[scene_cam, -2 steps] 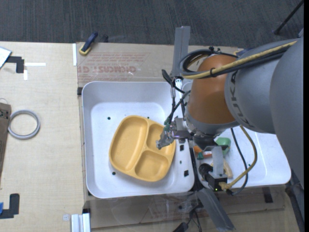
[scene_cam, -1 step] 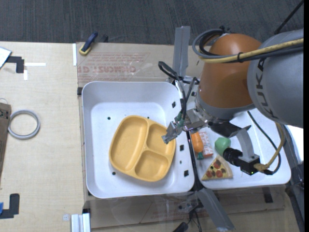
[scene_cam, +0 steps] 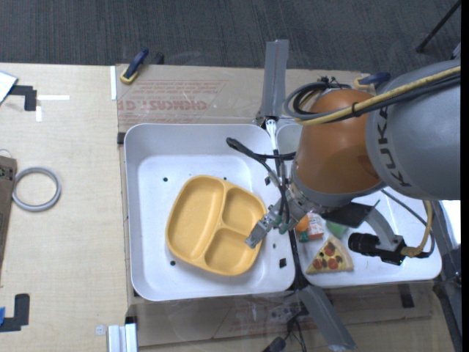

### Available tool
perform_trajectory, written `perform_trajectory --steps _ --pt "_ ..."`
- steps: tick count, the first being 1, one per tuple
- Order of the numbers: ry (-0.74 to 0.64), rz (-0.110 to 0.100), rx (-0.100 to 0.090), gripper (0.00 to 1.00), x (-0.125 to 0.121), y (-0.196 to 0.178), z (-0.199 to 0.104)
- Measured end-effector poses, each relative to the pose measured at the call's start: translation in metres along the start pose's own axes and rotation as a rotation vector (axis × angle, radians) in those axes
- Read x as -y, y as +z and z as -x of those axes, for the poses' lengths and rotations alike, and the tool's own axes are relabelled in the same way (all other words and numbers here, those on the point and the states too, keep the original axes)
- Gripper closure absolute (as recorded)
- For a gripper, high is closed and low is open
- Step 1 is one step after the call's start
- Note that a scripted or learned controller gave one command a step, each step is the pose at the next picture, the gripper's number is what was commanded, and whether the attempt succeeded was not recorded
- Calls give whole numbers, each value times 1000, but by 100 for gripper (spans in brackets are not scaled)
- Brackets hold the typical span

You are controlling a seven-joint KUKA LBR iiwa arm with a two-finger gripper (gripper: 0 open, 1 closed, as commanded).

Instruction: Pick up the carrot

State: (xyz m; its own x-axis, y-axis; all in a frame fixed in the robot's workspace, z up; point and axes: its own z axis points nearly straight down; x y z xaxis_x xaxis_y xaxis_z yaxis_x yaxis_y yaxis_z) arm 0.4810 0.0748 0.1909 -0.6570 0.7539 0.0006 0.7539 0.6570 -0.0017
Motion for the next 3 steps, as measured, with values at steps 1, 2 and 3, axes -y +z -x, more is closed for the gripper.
perform_trajectory --steps 1,2,3 --pt "-372 2 2 0 24 -95 25" --pt "-369 4 5 100 23 -104 26" --pt "-369 4 5 0 23 -104 26"
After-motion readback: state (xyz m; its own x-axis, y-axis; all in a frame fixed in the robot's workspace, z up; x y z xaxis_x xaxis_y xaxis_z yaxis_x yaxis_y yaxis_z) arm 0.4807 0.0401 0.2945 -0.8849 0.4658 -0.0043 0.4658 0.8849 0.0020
